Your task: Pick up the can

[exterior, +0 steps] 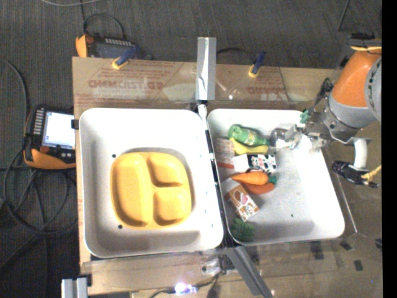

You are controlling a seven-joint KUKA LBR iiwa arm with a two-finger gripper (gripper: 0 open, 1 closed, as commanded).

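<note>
1. Judged the task as not yet done: spotted nothing lifted clear of the right bin (pixel 310 210), and the can (pixel 262 162) lying on the bin floor.
2. Took the can to be the small black-and-white patterned thing near the middle of the pile, though too small and blurred to name with certainty.
3. Placed it just above the carrot (pixel 254 180), below the green soft toy (pixel 245 135) and close to a yellow packet (pixel 223 146).
4. Found the gripper (pixel 284 136) low over the far half of the right bin, just beside the green toy and near the can, up and to its right, apparently apart from it.
5. Could not tell how far open the gripper stood, nor make out anything held in it.
6. Reckoned the rest as still to do: a short move down-left onto the can, a close, a lift, with crowded neighbours likely to get in the way.
7. Counted further in the right bin a small brown carton (pixel 242 202) below the carrot and a dark green leafy piece (pixel 244 228) at the near rim.
8. Noted in the left bin (pixel 93 166) a single yellow divided tray (pixel 152 188), lying flat and well apart from the gripper.
9. Saw both bins side by side on the brown surface (pixel 136 82).
</note>
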